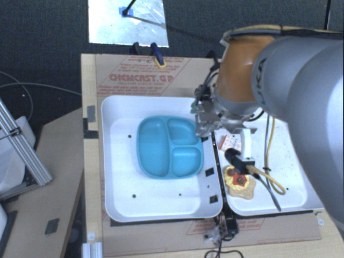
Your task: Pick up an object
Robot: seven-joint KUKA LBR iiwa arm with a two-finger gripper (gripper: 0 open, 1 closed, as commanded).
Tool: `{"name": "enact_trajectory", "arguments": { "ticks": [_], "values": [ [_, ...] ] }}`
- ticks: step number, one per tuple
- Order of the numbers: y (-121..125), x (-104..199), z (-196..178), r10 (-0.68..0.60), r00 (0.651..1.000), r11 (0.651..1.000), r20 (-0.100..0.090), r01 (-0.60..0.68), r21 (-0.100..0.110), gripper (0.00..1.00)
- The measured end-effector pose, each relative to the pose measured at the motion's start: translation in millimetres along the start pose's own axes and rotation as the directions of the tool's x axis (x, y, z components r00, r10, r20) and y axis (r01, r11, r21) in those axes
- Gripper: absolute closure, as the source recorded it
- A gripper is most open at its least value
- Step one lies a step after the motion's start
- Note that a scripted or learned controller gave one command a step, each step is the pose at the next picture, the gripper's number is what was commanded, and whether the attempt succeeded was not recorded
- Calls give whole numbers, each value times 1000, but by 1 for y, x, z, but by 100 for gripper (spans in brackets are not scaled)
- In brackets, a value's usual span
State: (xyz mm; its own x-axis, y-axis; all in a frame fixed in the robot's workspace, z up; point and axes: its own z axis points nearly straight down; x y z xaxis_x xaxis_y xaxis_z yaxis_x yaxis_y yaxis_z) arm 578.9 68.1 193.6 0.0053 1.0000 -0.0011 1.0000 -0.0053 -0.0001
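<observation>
A blue divided plate (167, 147) lies flat in the left bin (123, 198), toward its right side. My gripper (205, 127) hangs over the plate's upper right rim, close to the wall between the two bins. The big grey arm with its orange band hides much of the right bin (293, 195). In that bin, a small red and white packet (231, 142) lies near the dividing wall, and a yellow toy with a red top (239, 184) sits in front of it. Nothing is seen held in the gripper.
A cardboard sheet (142, 74) with red print lies under both bins. A shiny panel (129, 15) sits behind the bench. A metal frame (21, 149) stands to the left, off the bench.
</observation>
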Motion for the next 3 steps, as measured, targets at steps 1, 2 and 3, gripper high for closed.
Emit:
{"name": "enact_trajectory", "arguments": {
  "ticks": [1, 2, 3],
  "values": [
    [0, 5, 0, -7, 1000, 1000, -1, 7, -1, 0],
    [23, 112, -63, -16, 1000, 1000, -5, 16, -9, 0],
    [-13, 165, -100, -13, 1000, 1000, -4, 13, -3, 0]
  ]
}}
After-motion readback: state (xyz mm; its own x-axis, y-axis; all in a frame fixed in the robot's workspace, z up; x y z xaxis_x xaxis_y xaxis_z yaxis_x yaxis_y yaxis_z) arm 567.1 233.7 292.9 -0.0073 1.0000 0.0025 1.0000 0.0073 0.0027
